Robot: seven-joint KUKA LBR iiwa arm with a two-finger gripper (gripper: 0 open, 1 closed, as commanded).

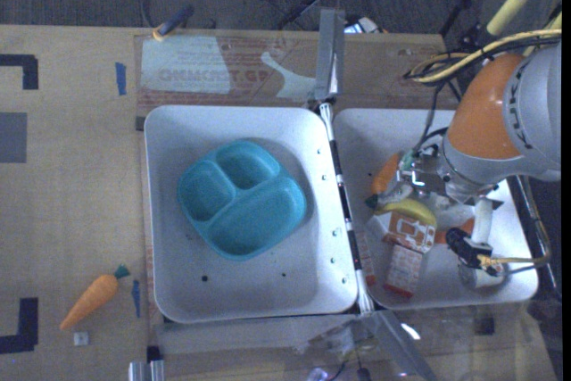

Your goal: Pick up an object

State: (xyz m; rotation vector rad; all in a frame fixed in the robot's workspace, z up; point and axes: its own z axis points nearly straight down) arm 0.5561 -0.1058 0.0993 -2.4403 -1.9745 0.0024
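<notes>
My gripper [417,178] hangs low over the right bin [517,281], under the grey and orange arm. Just below it lies a yellow banana [409,210]. An orange rounded object [387,174] lies at the gripper's left, partly hidden by it. A red and white carton [406,263] lies in front of the banana, with a brown patterned box [412,232] on its upper end. I cannot make out anything held in the gripper.
The left bin [169,281] holds a blue divided plate [241,199]. A toy carrot [89,300] lies on the bench at the front left, outside the bins. The ridge between the bins [343,210] runs just left of the objects.
</notes>
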